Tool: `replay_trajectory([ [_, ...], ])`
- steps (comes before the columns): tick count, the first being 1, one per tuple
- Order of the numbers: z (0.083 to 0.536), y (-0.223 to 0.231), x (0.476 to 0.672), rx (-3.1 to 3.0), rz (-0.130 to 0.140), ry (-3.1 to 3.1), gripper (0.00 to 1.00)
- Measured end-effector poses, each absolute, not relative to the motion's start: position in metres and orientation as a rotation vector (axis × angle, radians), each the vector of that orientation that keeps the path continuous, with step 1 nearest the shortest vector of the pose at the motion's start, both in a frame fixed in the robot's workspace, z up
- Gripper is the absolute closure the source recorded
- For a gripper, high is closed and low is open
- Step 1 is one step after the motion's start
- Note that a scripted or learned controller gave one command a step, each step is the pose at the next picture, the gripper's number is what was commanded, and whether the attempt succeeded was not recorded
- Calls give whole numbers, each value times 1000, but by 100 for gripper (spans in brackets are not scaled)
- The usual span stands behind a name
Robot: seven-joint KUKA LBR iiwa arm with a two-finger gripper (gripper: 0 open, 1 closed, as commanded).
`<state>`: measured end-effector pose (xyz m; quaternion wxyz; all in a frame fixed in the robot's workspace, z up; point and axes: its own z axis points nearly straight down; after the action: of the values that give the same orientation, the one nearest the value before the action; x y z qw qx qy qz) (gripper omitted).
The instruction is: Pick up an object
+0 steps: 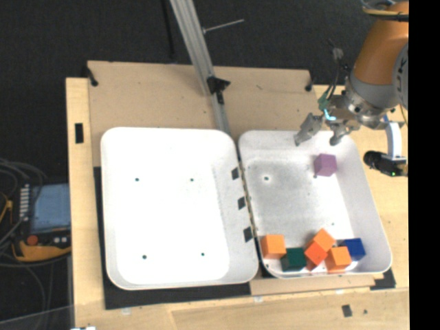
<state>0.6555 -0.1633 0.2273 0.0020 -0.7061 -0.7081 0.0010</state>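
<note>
The small purple cube (325, 164) sits alone on the speckled floor of the right white bin (289, 191), near the far wall with bare floor all around it. The gripper (319, 133) hangs just above and behind it, fingers spread apart, nothing between them. Orange, green and blue blocks (315, 250) crowd the near edge. Left white bin (168, 205) sits beside it on the wooden bench (137, 88).

Grey arm (385, 60) with a broad orange band above the wrist. Metallic grey end effector (318, 135) with two slim grey fingers, a small teal spot at the wrist, thin cables alongside.
</note>
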Motion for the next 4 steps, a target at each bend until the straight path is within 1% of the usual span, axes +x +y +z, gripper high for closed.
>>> replay_trajectory([
  [1, 231, -164, 656, -2217, 3, -2228, 0],
  [2, 188, -169, 659, -2220, 7, -2221, 0],
  [3, 126, -175, 659, -2221, 8, -2220, 0],
  [4, 120, -175, 661, -2224, -2, -2223, 0],
])
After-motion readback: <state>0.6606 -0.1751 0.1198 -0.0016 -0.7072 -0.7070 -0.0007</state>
